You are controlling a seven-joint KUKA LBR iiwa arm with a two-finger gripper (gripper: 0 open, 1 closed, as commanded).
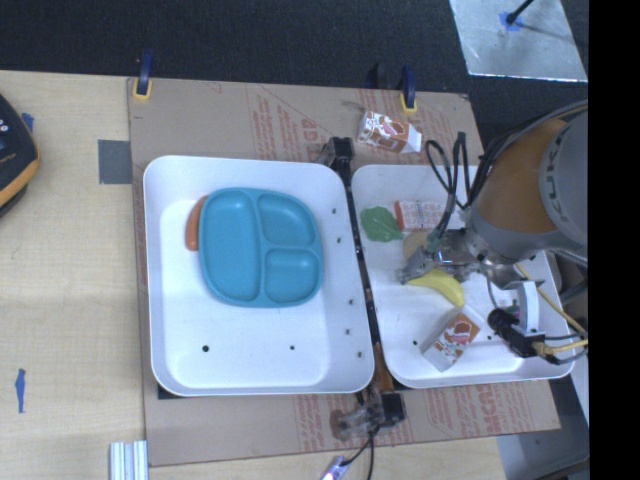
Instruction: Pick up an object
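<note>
A pale wooden surface (70,298) is carrying a brown cardboard sheet (250,128) with two shallow white bins. The left bin (180,358) is holding a blue sectioned plastic plate (262,246) lying over an orange item (191,224). In the right bin (400,363), the pincer (420,266) is hovering just beside a yellow banana (440,285), its grip unclear, with a green piece (379,224) and a small carton (451,340) lying nearby.

A robotics lab: clamped cardboard (300,108), white bins (170,268), loose cables (445,168).
</note>
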